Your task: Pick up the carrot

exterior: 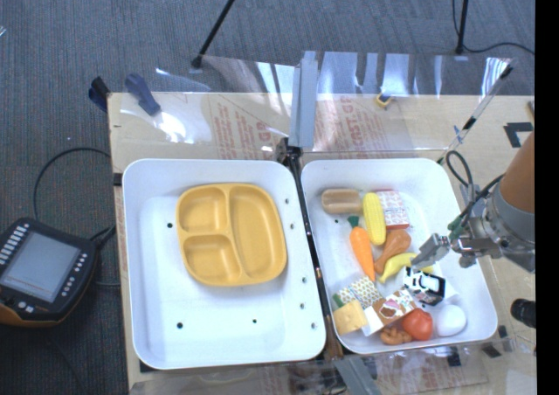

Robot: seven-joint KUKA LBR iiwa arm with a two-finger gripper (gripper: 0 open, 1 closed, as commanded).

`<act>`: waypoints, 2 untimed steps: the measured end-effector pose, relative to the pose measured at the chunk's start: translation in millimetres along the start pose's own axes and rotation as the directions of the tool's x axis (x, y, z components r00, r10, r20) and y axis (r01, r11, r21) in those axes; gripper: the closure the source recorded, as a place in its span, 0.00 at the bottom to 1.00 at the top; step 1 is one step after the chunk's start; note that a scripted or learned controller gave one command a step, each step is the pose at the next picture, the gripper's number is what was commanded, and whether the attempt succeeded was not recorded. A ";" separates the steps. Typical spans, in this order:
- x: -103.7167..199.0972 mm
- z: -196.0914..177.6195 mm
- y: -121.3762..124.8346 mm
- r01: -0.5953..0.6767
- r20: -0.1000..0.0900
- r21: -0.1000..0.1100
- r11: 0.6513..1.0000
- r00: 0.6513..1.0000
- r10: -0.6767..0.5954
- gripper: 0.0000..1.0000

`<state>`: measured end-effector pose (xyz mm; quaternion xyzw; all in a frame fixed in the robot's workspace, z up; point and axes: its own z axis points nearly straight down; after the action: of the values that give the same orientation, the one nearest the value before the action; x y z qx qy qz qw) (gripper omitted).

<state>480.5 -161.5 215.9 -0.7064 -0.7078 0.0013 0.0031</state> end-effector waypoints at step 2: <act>59.0 130.7 59.7 0.124 0.000 0.001 0.992 0.992 -0.124 0.00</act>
<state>539.3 -102.0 85.0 -0.6611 -0.7502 0.0017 0.0034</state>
